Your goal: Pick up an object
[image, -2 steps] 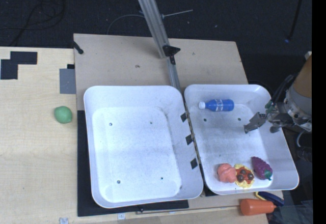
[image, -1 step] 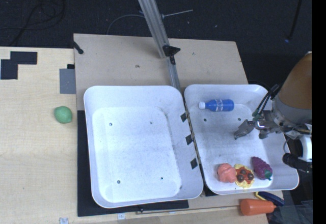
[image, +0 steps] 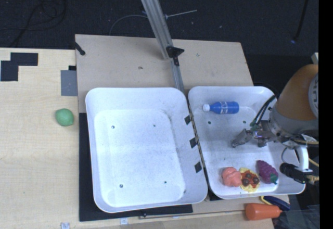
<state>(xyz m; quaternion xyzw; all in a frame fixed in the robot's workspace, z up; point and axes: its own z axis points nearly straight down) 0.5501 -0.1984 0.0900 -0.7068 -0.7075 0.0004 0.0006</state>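
The right bin (image: pixel 200 118) holds a blue bottle (image: pixel 222 107) lying on its side near the far wall. A pink-orange toy (image: pixel 231 176), a yellow and red piece (image: pixel 250 180) and a purple grape bunch (image: pixel 267 171) sit along its near wall. My gripper (image: pixel 239 141) is low over the bare middle of this bin, pointing left. It is below the bottle and above the toys, and I see nothing in it. The arm's orange band (image: pixel 303 87) is at the right edge.
The left bin (image: pixel 93 103) stands beside the right one. A green ball (image: pixel 64 117) lies on the wooden bench to the far left. An orange carrot-like toy (image: pixel 261 211) lies outside the right bin's near edge. A slanted metal rail (image: pixel 156 14) rises behind the bins.
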